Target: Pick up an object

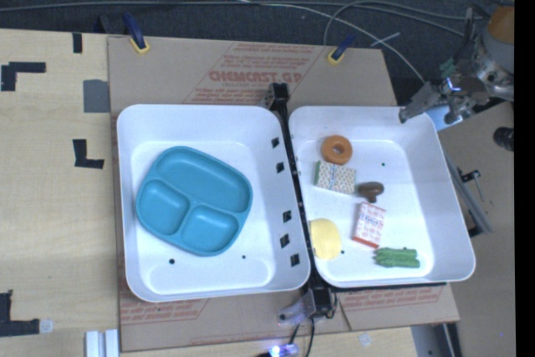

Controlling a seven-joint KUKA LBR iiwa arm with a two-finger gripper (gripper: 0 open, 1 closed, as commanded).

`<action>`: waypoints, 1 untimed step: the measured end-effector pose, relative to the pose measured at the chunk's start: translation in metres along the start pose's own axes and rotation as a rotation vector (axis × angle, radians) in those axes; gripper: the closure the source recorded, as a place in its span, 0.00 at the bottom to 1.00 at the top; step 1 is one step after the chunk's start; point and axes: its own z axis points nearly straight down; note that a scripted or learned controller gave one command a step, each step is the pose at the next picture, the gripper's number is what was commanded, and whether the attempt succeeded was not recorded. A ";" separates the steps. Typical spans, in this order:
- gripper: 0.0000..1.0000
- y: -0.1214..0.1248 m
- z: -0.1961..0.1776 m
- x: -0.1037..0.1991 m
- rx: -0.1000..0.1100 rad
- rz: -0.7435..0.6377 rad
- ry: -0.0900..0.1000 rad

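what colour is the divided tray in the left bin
Light blue: the divided tray shows clearly in the camera view.

Left bin [134, 130] holds a blue tray [194, 200]; gripper [428, 107] hovers at right bin [443, 180] upper corner.

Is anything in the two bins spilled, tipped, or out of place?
Nothing stands out. The blue tray lies flat in the left bin; the donut, packets, yellow piece and green item sit apart in the right bin.

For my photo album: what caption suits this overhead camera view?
Robot hand above the right bin of toys; blue tray in the left.
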 end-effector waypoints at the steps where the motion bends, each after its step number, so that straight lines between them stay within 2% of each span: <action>1: 0.00 0.001 0.062 0.007 0.005 -0.001 0.001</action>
